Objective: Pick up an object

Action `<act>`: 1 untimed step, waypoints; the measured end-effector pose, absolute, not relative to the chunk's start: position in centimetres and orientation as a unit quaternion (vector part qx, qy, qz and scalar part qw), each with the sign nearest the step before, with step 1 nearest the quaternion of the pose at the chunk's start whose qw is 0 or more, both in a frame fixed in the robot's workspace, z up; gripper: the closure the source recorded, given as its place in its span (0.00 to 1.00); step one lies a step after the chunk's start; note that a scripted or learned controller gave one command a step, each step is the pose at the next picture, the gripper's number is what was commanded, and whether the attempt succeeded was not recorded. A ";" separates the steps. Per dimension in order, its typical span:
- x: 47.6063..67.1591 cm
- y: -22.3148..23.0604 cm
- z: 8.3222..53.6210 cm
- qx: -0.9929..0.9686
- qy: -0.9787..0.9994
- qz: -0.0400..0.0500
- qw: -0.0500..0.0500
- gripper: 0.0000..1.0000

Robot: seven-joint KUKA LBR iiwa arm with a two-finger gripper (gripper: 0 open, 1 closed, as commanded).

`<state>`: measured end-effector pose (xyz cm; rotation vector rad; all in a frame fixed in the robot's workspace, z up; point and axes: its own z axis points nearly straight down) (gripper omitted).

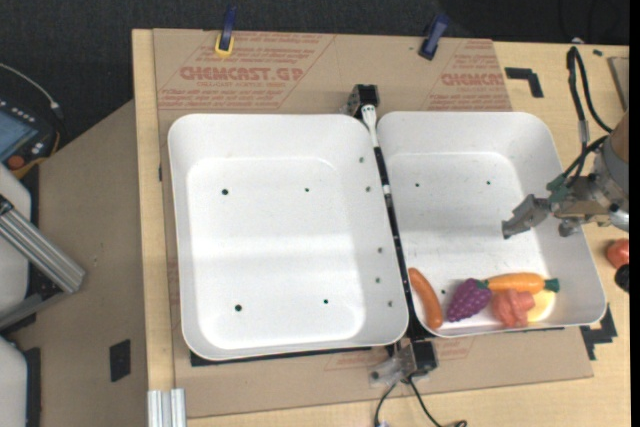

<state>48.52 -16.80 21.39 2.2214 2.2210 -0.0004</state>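
Several toy foods lie along the front edge of the right bin (470,140): an orange sausage (425,298), a purple bunch of grapes (467,300), an orange carrot with a green top (520,282), a red piece (509,308) and a pale yellow piece (541,308). My gripper (540,221) hangs over the right side of this bin, above and behind the carrot. It is open with nothing between its fingers. One grey finger (522,216) points left and down.
The left bin (190,215) sits beside the right one, with a black hinge strip (385,205) between them. Both rest on a cardboard sheet (300,65) held by clamps at the back. Cables run at the far right.
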 end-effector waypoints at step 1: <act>48.1 -13.0 34.1 0.705 0.709 0.005 0.007 0.00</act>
